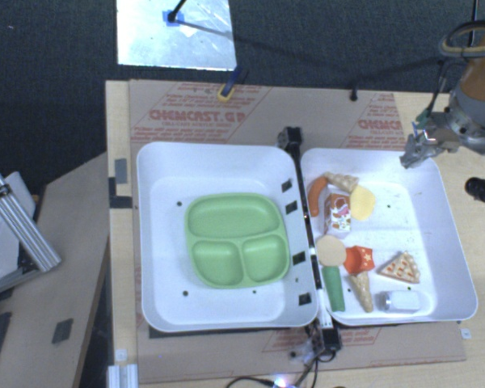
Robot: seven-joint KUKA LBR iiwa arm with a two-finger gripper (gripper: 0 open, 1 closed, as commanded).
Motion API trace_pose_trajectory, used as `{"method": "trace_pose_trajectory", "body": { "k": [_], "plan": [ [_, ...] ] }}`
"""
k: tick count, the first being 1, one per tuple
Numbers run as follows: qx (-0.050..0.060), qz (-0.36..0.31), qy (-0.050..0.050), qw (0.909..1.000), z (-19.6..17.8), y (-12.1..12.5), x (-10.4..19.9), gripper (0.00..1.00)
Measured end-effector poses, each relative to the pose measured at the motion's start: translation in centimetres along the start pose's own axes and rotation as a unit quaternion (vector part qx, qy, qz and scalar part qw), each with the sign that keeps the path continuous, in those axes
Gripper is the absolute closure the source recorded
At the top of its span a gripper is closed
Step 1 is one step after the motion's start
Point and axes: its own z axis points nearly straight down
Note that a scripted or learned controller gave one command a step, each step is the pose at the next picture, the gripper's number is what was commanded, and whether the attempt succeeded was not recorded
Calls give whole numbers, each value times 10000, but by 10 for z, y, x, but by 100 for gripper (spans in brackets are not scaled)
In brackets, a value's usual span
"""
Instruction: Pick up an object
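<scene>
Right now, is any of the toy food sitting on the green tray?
No. The green tray lies bare in the left bin; the toy food is in the right bin.

Green tray [234, 249], white bins [158, 176]

A pale wooden bench [81, 217] stands on dark speckled carpet [48, 47]. A shiny square foil sheet [176, 23] lies beyond it; aluminium rails [12, 217] lean at left.

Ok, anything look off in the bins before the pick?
Nothing is spilled or broken. The toy food is all crowded into the left half of the right bin, some pieces touching or overlapping. The green tray sits flat in the left bin. The hand hangs over the right bin's far right corner, away from the pile.
</scene>
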Motion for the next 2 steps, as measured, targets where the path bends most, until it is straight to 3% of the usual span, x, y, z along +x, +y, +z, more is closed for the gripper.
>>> {"method": "trace_pose_trajectory", "body": {
  "k": [1,2],
  "plan": [
    [24,-5,7,10000,-4,1,0,100],
    [39,-12,14,10000,1,-8,43,100]
  ]
}}
